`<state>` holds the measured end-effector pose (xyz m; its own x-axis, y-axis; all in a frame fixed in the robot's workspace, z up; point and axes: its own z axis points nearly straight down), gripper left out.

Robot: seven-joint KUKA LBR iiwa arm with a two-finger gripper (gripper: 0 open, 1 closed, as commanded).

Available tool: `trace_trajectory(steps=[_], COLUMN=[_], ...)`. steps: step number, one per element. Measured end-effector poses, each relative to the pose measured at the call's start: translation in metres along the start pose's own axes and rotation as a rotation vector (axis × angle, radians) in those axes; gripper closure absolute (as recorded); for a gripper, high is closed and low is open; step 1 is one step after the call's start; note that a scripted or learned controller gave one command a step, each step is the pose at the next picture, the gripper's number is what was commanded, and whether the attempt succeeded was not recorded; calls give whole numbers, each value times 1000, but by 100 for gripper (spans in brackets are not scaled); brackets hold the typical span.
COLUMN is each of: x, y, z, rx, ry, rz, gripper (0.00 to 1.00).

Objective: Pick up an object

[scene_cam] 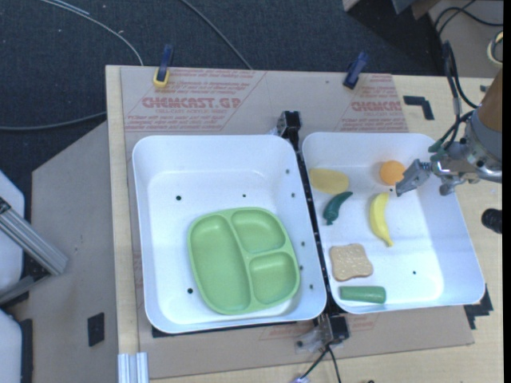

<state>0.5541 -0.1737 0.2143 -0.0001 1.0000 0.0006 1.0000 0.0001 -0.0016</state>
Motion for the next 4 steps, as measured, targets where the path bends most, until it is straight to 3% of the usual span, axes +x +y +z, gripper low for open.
trace_trajectory(steps=[2,3,4], x=[-4,-3,-3], y=[17,16,17], z=[107,131,119], rx=[2,4,-1], ry=[1,1,0], rz=[1,0,1], gripper=[0,0,100])
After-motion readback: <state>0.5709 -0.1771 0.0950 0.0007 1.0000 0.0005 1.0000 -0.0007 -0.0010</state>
